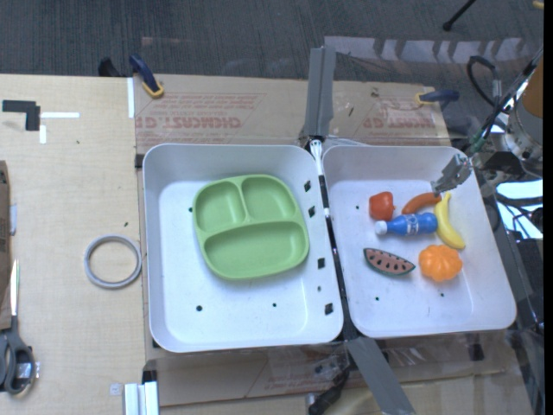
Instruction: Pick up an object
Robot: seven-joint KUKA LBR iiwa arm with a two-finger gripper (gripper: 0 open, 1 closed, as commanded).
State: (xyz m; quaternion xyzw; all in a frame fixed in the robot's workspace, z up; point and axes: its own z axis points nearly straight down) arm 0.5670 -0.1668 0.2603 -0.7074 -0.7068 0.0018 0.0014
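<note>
Camera view looks down on two white bins side by side. The left bin (164,258) has a green plate (251,226) with three parts in it. The right bin (488,309) has the toy food, all bunched up near its far right side.

The gripper (451,175) sits at the top right of the right bin, just above the toys. I cannot tell how it is set, because it is small and dark against the bin wall. Nothing seems to be in its grasp.

My guess is that the reach step is in hand. No toy is picked up yet. All the toys lie flat on the bin floor.

The closest toy to the gripper is the orange carrot (422,202). It is long and thin. Its long way runs from low on the left to high on the right, and its high end points up at the gripper. The yellow banana (449,224) touches it and curves down toward the orange pumpkin (441,264). The blue bottle (411,225) lies on its side, long way left to right, with its white cap on the left. The red pepper (381,206) is just beside the carrot. The watermelon slice (389,262) lies a bit apart, lower and to the left.

Next, I think the gripper needs to go down over one toy and close across its thin side, not along its long way. The toys are packed close, so it could bump a neighbor.
</note>
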